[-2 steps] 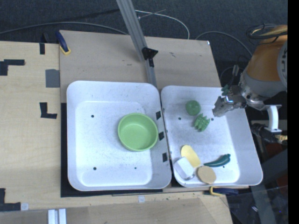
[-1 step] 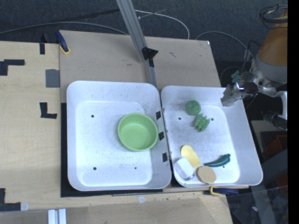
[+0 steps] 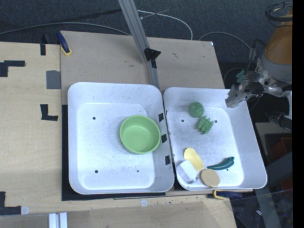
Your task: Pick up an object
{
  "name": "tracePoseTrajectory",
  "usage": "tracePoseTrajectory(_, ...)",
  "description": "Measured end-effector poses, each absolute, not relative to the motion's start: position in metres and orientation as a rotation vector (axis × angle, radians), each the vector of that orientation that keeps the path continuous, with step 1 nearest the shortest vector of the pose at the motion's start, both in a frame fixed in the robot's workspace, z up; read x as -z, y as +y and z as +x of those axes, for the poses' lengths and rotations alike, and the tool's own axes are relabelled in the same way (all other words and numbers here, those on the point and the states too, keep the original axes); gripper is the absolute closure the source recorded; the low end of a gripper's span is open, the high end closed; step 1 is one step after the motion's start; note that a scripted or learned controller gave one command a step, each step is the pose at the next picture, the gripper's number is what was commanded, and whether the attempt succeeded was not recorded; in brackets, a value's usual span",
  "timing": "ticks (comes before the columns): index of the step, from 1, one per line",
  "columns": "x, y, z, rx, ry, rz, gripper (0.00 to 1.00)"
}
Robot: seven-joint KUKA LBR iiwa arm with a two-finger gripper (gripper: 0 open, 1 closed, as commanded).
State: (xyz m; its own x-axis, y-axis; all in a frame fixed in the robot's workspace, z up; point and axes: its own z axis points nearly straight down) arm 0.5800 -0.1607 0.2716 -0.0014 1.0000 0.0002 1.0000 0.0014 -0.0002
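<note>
Nothing is picked up yet: the gripper [image 3: 234, 99] is seen at the right bin's [image 3: 251, 141] upper edge, away from the toys.

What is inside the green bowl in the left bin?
The green bowl shows only its own green interior, with nothing lying in it. The patch of left bin floor beneath it is covered.

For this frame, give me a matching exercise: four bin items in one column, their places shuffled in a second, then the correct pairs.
Items:
1. light green plastic bowl
2. dark green round ball
3. teal curved pepper-shaped toy
4. tan round disc

Places:
A. right bin, far end
B. right bin, near edge
C. left bin, middle
D. right bin, near right part, just beyond the disc

Pairs: 1-C, 2-A, 3-D, 4-B
</note>
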Motion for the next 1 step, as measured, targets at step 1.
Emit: tracePoseTrajectory(1, -0.2635, -0.097, 0.5895, 0.001, -2.228, -2.212, 1.0)
